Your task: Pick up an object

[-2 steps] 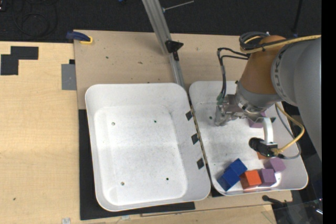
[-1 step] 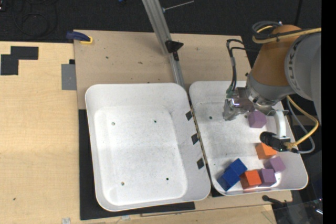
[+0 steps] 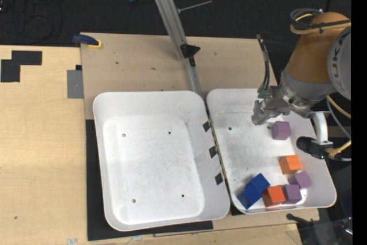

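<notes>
A wooden bench (image 3: 40,140) stretches across the left of the scene, with a blue-and-yellow clamp (image 3: 86,40) at the edge of a raised board and a slanted aluminium rail (image 3: 170,20) running down toward the two bins. The left white bin (image 3: 109,123) sits well to the left of the gripper, joined to its neighbour by small black clips (image 3: 212,151). Over the right white bin (image 3: 229,106), the grey arm with its orange band (image 3: 312,57) reaches in and hangs its gripper (image 3: 266,112) low above the upper part of the tray — whether its jaws are wide or narrow cannot be told from this angle, and nothing is seen between them. Just to the right of the jaws and slightly below lies a purple cube (image 3: 281,130), close by but apart. Farther below the jaws, toward the near corner, sit the rest — a blue block (image 3: 253,189), an orange cube (image 3: 274,195), a small purple cube (image 3: 293,193), another orange cube (image 3: 291,164) and one more purple cube (image 3: 303,179).
</notes>
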Available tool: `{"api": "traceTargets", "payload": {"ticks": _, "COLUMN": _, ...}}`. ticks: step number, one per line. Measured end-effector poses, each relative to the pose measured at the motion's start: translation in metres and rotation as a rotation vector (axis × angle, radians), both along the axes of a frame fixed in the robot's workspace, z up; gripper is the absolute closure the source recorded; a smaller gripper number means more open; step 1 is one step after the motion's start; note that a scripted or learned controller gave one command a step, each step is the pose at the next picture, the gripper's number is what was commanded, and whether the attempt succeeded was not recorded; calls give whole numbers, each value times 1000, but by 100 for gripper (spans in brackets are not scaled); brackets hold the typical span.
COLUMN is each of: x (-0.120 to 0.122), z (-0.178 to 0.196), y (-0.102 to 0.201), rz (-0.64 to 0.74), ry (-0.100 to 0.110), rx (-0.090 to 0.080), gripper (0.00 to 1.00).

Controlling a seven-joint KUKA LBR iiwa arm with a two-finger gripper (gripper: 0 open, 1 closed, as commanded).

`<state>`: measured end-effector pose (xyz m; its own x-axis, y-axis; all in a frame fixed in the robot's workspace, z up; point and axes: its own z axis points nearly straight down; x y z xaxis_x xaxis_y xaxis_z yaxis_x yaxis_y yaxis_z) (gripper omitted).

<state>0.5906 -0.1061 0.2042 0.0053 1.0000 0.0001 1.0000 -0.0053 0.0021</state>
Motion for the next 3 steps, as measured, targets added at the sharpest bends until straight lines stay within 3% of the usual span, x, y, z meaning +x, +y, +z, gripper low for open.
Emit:
{"api": "traceTargets", "payload": {"ticks": 1, "x": 7, "z": 45, "y": 0, "rz": 5, "ry": 0, "rx": -1, "gripper": 100}}
{"api": "traceTargets", "payload": {"ticks": 3, "x": 27, "z": 36, "y": 108, "rz": 9, "ry": 6, "rx": 1, "gripper": 100}}
